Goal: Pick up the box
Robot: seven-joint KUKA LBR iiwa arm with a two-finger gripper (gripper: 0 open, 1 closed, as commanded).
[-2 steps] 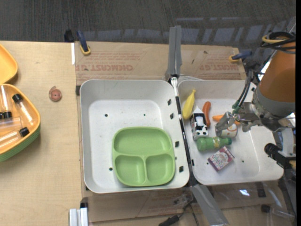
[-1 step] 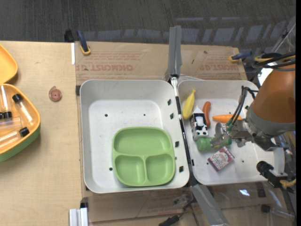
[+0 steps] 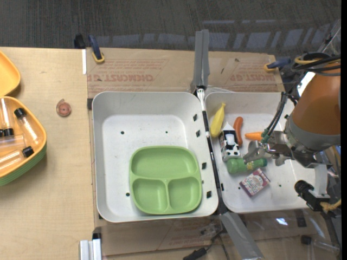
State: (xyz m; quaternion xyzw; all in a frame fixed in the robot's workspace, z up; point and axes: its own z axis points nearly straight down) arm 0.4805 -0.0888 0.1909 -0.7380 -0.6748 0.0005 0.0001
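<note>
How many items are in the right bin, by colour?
Yellow: 1, banana
Orange: 2, carrot and orange-red piece
Green: 1, green toy
Black and white: 1, cow toy
Pink patterned: 1, box
Total: 6

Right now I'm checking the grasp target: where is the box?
The box lies flat in the right bin, near its front edge, just below the green toy and under the gripper.
</note>
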